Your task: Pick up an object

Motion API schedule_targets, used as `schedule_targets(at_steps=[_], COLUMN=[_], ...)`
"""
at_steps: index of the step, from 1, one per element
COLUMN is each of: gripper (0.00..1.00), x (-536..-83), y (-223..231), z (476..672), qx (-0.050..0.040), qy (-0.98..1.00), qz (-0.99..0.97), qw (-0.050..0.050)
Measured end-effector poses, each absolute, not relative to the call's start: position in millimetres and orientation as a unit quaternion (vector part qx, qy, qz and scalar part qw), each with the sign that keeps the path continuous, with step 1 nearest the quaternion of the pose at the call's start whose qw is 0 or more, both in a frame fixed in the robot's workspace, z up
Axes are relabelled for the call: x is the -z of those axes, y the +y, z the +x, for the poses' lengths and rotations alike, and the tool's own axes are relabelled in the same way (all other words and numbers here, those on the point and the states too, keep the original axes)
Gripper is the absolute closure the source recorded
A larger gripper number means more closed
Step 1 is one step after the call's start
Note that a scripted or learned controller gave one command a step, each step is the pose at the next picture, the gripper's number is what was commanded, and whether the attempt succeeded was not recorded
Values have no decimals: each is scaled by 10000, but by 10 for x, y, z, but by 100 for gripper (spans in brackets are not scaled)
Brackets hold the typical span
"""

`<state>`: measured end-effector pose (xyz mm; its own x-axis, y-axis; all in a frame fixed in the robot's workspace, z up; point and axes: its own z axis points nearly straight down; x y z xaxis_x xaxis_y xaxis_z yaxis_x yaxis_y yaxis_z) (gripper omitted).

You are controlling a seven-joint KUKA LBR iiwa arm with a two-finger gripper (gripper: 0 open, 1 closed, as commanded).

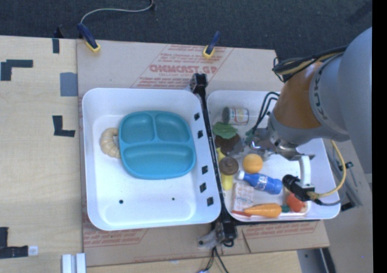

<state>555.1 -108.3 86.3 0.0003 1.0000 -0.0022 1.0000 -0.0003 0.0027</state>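
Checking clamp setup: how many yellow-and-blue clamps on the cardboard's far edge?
2. One clamp sits at the cardboard's far left corner; the other clamp is near the middle of the far edge, above the bin divider. Others may be hidden.

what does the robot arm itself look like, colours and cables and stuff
The arm is a bulky rounded grey body with an orange band above the wrist. Below sits a grey metal wrist block, with black cables looping beside the band and a yellow cable running past its lower right.
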Motion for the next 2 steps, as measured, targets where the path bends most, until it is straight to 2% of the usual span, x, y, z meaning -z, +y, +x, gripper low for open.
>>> schedule_targets(at_steps=[1, 2], gripper=[0, 0], x=[-868, -869], y=[-1161, -1077], z=[5345, 5327], qx=[-15, -11], qy=[7074, 7067], qz=[7068, 7075], qw=[32, 44])
